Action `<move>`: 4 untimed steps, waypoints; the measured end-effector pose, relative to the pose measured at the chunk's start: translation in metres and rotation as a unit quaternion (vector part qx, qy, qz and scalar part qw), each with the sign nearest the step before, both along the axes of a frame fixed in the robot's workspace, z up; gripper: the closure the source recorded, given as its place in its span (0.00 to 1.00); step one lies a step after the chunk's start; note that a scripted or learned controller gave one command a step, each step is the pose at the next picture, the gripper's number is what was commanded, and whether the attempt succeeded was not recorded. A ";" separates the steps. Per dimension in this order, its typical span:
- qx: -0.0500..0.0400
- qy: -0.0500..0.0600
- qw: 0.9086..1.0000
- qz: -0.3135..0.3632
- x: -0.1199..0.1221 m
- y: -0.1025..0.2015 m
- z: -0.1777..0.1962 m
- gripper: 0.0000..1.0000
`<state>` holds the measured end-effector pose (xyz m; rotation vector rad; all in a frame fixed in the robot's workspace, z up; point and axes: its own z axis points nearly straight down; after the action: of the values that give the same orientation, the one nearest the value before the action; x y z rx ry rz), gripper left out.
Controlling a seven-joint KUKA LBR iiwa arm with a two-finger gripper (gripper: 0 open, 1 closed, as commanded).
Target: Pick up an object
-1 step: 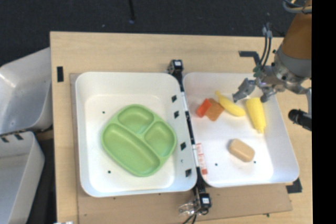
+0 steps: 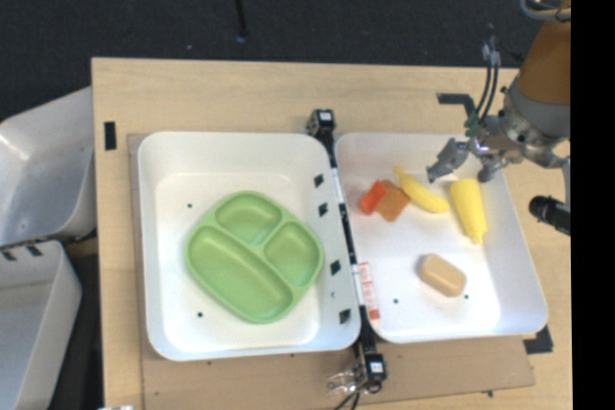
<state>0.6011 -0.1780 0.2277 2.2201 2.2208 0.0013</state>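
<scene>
Above the right bin (image 2: 509, 302), the pincer (image 2: 468, 161) hangs spread apart over the corn cob (image 2: 469, 206)

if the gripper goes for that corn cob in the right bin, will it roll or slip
The corn cob looks rounded and elongated, so a sideways nudge would probably roll it. Its glossy yellow surface suggests hard plastic that may slip. It lies close beside the banana, which the gripper might bump.
</scene>
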 end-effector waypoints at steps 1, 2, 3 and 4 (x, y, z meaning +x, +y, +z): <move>-0.001 0.002 1.000 -0.001 -0.003 -0.004 -0.042 0.00; 0.000 0.003 1.000 -0.002 -0.008 -0.003 -0.105 0.00; -0.001 0.001 1.000 -0.003 -0.008 -0.004 -0.128 0.00; -0.001 -0.001 1.000 -0.004 -0.007 -0.005 -0.115 1.00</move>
<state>0.5945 -0.1832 0.1124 2.2279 2.2091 0.0001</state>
